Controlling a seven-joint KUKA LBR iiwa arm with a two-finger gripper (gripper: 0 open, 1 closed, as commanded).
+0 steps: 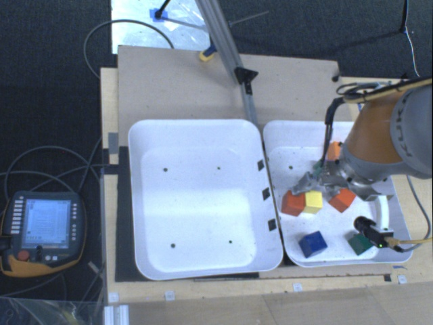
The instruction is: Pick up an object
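In the right bin [292, 147] my gripper [318, 183] hangs low over a cluster of blocks, and it looks open. A yellow block [313, 201] lies just below it, with a red-orange block [292, 204] touching its left side and an orange block [342, 200] to its right. Nothing is visibly held between the fingers. Nearer the front lie a blue block [312, 243] and a dark green block [358, 243]. A small orange piece [334, 150] peeks out behind the wrist, partly hidden by the arm.
The left bin [196, 195] stands beside the right one, with a row of black clips [266, 193] on the shared rim. A grey pole [223, 39] slants in from the top. A teach pendant [42, 232] lies off the bench at the left.
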